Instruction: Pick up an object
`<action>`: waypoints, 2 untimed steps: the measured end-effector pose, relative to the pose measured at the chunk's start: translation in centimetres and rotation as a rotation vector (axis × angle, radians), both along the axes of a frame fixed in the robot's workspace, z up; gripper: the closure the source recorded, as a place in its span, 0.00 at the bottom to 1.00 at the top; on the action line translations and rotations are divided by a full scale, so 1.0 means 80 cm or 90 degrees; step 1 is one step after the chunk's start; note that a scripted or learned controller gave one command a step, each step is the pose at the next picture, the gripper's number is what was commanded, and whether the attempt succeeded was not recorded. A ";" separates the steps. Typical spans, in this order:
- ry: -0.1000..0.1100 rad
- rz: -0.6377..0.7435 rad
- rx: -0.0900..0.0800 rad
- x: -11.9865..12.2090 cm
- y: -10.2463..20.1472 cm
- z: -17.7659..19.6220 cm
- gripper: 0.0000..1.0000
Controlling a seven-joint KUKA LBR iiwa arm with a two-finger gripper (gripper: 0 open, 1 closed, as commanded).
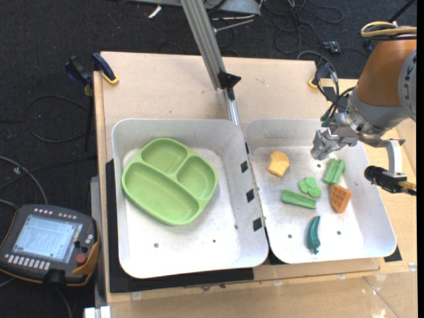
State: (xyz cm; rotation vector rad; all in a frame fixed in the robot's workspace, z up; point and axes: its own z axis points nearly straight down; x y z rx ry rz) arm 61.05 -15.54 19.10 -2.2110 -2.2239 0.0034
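The gripper (322, 146) hung over the far part of the right bin (371, 244); whether it was open or closed could not be told. In that bin lay a yellow piece (279, 163), three green pieces (333, 171) (309, 187) (298, 199), an orange waffle (340, 198) and a teal piece (313, 234). A green plate (169, 180) sat in the left bin (199, 250).

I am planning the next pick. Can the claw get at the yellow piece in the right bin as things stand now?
Probably yes. The yellow piece lies alone on the bin floor, apart from the green pieces and from the wall. The claw hangs over the same bin, to its right, with nothing between them.
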 end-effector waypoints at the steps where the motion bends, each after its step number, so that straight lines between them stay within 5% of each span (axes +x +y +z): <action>1: -0.005 0.003 0.000 0.032 0.106 0.005 1.00; 2: -0.003 -0.005 -0.002 0.010 0.097 0.016 1.00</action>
